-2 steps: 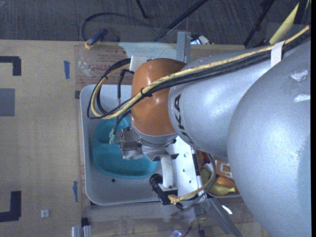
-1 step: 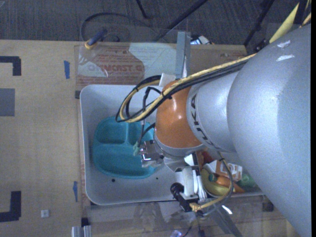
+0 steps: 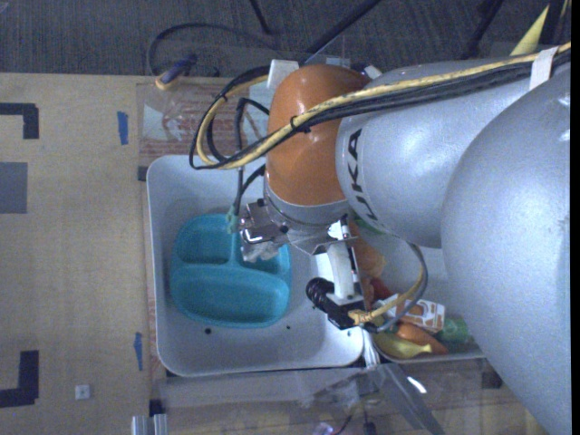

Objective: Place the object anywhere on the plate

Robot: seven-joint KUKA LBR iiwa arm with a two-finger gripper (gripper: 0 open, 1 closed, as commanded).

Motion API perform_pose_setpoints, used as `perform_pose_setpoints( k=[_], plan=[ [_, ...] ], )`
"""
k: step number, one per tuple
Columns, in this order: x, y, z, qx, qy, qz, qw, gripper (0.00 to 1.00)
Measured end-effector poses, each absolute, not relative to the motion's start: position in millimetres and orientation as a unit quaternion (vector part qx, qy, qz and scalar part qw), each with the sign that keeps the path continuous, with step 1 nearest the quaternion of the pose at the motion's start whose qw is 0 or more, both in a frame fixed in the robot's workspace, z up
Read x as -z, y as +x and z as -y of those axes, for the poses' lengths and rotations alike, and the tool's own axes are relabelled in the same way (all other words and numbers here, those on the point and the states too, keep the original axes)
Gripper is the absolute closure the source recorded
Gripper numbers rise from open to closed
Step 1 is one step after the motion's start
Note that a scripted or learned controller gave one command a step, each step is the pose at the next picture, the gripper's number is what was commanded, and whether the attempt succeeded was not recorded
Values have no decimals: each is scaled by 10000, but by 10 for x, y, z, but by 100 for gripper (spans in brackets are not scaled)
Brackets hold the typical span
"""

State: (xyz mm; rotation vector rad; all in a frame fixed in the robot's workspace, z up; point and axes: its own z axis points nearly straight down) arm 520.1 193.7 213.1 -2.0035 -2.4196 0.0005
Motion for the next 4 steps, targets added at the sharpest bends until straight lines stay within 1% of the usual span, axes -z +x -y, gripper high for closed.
perform_pose_setpoints(
  k=[1, 2, 3, 4],
  plan=[
    [-1967, 5228, -2168, 2, -6713, 7412, -1, 100],
    [-1856, 4789, -2203, -16, -5856, 8106, 15, 100],
    [-1419, 4788, -1742, -8, -5396, 8419, 12, 100],
    [-2269, 5124, -2146, 1, -5326, 8464, -1, 100]
  ],
)
